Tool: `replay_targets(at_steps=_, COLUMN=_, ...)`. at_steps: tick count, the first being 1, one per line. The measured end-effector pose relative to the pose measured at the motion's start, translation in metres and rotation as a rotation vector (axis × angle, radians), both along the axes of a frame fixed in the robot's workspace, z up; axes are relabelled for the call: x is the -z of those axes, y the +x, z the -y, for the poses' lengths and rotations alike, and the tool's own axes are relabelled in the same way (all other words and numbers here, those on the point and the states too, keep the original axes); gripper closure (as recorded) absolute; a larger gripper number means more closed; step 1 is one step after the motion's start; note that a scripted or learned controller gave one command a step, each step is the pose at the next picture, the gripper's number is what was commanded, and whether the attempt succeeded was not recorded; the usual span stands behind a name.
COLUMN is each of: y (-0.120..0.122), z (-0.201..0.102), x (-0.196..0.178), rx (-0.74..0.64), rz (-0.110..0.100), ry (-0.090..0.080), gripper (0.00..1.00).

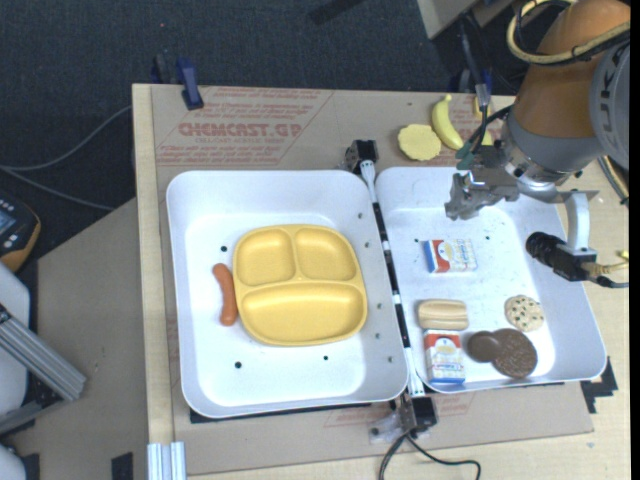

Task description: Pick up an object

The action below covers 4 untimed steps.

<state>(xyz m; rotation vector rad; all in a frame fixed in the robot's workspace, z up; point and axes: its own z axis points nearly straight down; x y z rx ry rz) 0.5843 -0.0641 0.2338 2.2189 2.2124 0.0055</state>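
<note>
My gripper hangs over the far part of the right bin, with nothing seen in it. Just in front of it lies a small white, blue and red carton. Nearer the front of this bin are a tan bun, a second red and blue carton, two dark brown cookies that overlap, and a pale chocolate-chip cookie. The left bin holds a yellow divided plate, with an orange sausage lying to its left.
A toy banana and a yellow round slice lie on the board behind the right bin. A black fitting on the arm juts over the bin's right side. A blue clamp grips the board's far left edge.
</note>
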Motion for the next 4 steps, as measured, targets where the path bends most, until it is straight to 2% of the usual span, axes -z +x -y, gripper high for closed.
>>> replay_targets(at_steps=1, y=-0.002, z=-0.003, x=0.003, rx=-0.003, rz=-0.007, ry=0.002, gripper=0.0)
replay_targets(at_steps=2, y=0.016, z=0.041, x=0.088, rx=0.001, rz=-0.015, ry=0.003, gripper=0.0)
replay_targets(at_steps=3, y=0.018, z=0.06, x=0.154, rx=-0.001, rz=-0.016, ry=0.004, gripper=0.0)
replay_targets(at_steps=4, y=0.02, z=0.059, x=0.139, rx=-0.003, rz=-0.007, ry=0.003, gripper=1.0)
